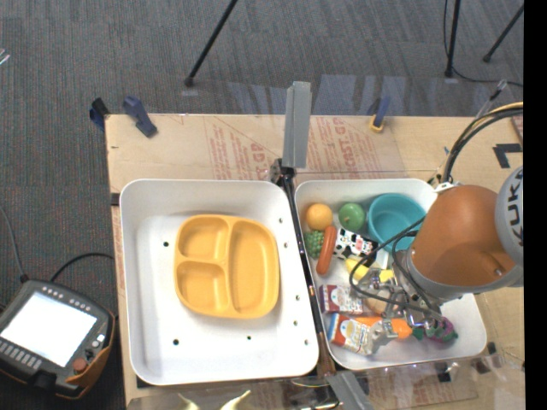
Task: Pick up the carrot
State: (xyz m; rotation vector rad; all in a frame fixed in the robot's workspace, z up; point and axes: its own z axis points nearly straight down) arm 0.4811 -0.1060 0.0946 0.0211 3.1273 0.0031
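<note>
On the cardboard-topped bench I see the carrot lying lengthwise at the right bin's left side, well left of the gripper, whose grip state I cannot tell.

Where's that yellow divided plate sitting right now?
The yellow divided plate lies in the middle of the left white bin, apart from the toys crowded in the right bin.
</note>
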